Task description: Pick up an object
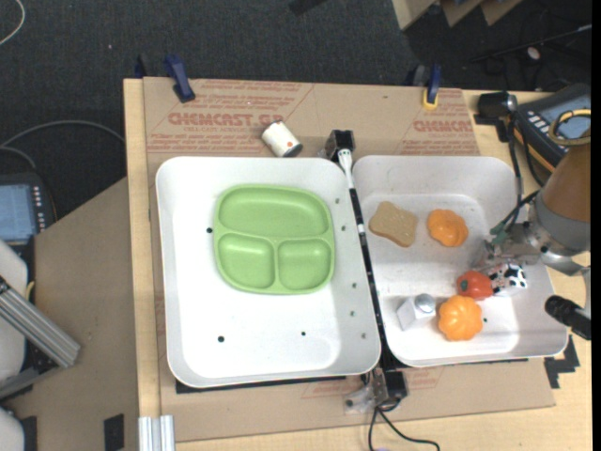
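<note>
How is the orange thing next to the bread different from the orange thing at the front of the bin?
The orange thing by the bread looks smaller; the front one looks bigger and rounder. The first lies apart from the bread slice; the front one lies right beside a small grey object and just below a red item. Both are orange and lie in the right bin.

Green tray (274, 239) in left bin (178, 280); white roll (280, 139) behind.
</note>
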`<state>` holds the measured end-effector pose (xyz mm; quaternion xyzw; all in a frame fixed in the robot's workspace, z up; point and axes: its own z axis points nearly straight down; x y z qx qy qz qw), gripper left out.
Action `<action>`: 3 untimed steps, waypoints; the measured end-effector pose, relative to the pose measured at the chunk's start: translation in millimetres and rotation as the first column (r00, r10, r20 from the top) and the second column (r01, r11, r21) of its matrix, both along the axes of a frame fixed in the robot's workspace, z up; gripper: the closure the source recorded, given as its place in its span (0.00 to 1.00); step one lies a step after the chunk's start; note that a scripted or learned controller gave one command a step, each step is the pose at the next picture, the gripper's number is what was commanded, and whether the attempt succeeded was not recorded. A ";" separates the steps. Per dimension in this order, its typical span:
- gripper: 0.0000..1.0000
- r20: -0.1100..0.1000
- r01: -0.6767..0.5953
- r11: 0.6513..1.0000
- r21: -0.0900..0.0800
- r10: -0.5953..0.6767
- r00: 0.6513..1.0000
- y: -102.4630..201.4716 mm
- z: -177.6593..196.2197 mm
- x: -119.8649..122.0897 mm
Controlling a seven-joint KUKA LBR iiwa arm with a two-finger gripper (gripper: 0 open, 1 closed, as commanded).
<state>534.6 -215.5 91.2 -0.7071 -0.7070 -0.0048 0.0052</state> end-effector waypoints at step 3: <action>1.00 -0.001 0.005 1.000 -0.015 -0.005 1.000 74.0 -11.2 -44.0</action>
